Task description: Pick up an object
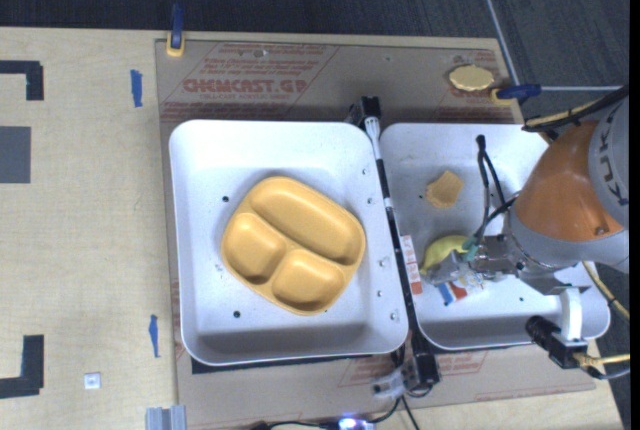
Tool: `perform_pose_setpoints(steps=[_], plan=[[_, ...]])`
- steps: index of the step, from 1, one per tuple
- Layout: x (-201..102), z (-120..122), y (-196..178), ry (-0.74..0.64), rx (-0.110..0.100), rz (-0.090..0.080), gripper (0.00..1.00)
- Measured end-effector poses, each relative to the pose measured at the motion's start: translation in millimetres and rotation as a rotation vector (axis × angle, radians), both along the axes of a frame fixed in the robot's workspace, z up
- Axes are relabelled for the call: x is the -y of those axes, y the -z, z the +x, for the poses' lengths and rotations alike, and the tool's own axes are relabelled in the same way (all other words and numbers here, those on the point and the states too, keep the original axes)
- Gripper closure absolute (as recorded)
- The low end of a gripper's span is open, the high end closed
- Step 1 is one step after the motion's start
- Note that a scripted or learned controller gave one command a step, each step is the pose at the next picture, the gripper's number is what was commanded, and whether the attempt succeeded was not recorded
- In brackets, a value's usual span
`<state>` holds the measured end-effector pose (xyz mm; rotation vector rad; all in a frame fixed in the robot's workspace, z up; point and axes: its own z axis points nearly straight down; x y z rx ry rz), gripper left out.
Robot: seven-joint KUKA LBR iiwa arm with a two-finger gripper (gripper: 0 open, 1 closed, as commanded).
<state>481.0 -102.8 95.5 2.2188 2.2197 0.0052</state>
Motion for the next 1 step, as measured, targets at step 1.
perform_pose_setpoints(steps=[1], plan=[[-9.9,-1.4,9.8,0.001,-0.003,-0.001,0.00]])
